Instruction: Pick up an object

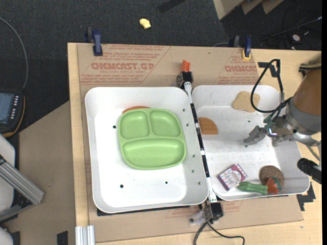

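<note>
Reaching in from the right, the arm (306, 103) hangs its claw (261, 134) low over the right bin (225, 93), near the bin's middle. Its two fingers are spread apart with nothing between them.

Several loose things lie in that bin. A tan flat piece (244, 101) sits toward the far side, above the claw and apart from it. An orange-brown wedge (208, 126) lies by the bin's left wall, level with the claw and well to its left. Along the near side are a small purple-and-white packet (232, 176), a green stick-shaped toy (253, 188) with a red end, and a brown round object (271, 174) touching that toy; all three lie below the claw, clear of its fingers.

On the worktop (76, 137), the left bin (102, 188) holds a green divided plate (152, 138), with something red peeking out at its far edge.
</note>
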Robot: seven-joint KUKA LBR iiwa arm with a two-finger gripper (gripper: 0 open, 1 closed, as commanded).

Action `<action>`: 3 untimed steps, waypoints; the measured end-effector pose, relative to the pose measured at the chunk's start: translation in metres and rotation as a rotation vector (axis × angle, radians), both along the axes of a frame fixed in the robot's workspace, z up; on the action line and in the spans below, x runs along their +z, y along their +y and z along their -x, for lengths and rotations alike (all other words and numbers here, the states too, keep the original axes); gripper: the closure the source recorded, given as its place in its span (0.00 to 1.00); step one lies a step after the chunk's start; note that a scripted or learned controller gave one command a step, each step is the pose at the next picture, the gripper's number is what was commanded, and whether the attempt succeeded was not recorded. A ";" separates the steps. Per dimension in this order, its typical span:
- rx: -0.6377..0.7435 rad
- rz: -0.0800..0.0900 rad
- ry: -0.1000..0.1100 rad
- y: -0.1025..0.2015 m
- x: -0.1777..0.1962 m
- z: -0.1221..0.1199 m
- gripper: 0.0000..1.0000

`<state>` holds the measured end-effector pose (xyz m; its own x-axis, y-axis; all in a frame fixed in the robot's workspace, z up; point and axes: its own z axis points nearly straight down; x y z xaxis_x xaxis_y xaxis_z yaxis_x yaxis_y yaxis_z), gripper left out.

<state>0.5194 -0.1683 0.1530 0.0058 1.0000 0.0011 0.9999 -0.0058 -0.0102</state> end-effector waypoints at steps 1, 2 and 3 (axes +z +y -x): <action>0.009 0.003 -0.012 0.017 -0.059 -0.066 0.00; 0.005 -0.012 -0.007 -0.054 -0.068 -0.107 0.00; 0.010 0.003 -0.016 -0.013 -0.068 -0.150 0.00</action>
<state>0.6690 -0.1814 0.0853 -0.0046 1.0000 -0.0017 1.0000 0.0046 0.0056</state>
